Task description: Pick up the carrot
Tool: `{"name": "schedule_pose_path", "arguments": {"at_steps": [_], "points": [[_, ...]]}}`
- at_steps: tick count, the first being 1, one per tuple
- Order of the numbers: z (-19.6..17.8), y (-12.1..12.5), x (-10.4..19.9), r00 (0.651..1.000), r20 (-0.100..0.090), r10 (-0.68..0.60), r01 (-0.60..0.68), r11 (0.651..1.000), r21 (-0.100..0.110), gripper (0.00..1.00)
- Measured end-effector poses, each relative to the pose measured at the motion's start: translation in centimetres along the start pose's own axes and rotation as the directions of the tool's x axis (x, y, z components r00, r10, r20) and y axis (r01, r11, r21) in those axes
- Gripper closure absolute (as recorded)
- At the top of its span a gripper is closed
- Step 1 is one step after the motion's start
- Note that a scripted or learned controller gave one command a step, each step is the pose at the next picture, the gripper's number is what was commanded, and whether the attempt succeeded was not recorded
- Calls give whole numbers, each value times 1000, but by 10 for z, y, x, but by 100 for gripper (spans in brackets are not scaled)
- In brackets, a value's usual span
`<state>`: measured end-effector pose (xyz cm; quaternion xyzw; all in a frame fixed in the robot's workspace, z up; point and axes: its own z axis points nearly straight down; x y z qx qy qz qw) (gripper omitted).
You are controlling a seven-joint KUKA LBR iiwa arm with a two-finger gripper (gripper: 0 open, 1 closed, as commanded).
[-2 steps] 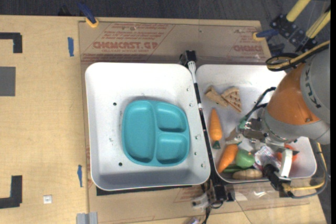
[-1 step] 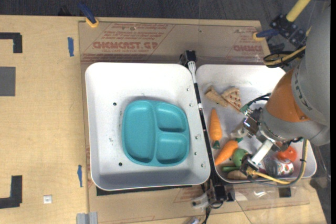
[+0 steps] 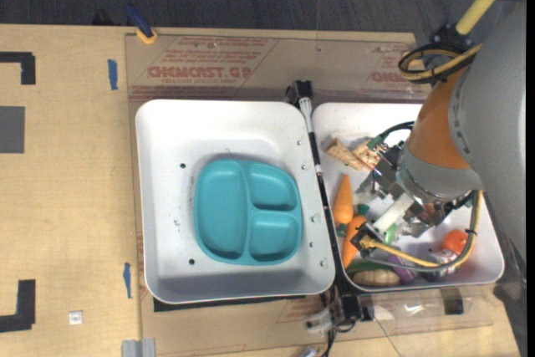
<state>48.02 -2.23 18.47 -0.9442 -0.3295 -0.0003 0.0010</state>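
While faint red print on the worktop (image 3: pixel 201 63) stays unreadable, the tool (image 3: pixel 378 223) hovers beside the carrot (image 3: pixel 343 202); its opening cannot be told.

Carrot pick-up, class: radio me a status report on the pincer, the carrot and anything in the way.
Pincer low in right bin, fingers obscured. Carrot lying near bin's left wall, not gripped. Other orange piece and clutter crowd beside it.
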Motion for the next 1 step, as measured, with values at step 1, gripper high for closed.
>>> {"name": "schedule_pose_path", "arguments": {"at_steps": [1], "points": [[1, -34, 26, 994, 4, 114, -114, 994, 0, 0]]}}
